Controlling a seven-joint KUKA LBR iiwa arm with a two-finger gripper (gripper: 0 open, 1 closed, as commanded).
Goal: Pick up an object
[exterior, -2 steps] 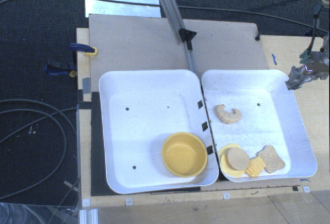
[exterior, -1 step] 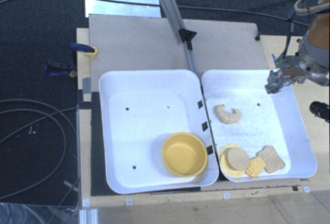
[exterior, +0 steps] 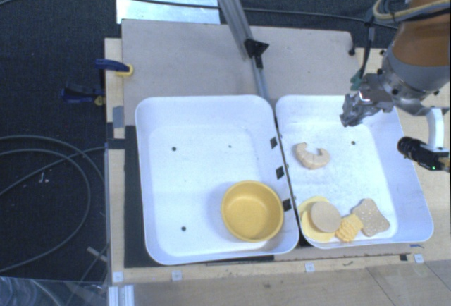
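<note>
My gripper (exterior: 350, 117) hangs over the back part of the right bin (exterior: 405, 178), pointing down and left, with nothing visible between its fingers. A pale croissant-shaped piece (exterior: 311, 156) lies in the middle of that bin, below and left of the gripper. At the bin's front sit a yellow plate (exterior: 309, 211) with a tan round cookie (exterior: 325, 216) on it, a small waffle-patterned cracker (exterior: 347, 228) and a toast-shaped slice (exterior: 371, 217). A yellow bowl (exterior: 251, 210) stands in the front right corner of the left bin (exterior: 183, 156).
A grey metal pole (exterior: 236, 8) slants over the bench from the top down to the seam between the bins. Blue and yellow clamps (exterior: 106, 79) grip the bench's left edge. Cables lie on the dark floor at left.
</note>
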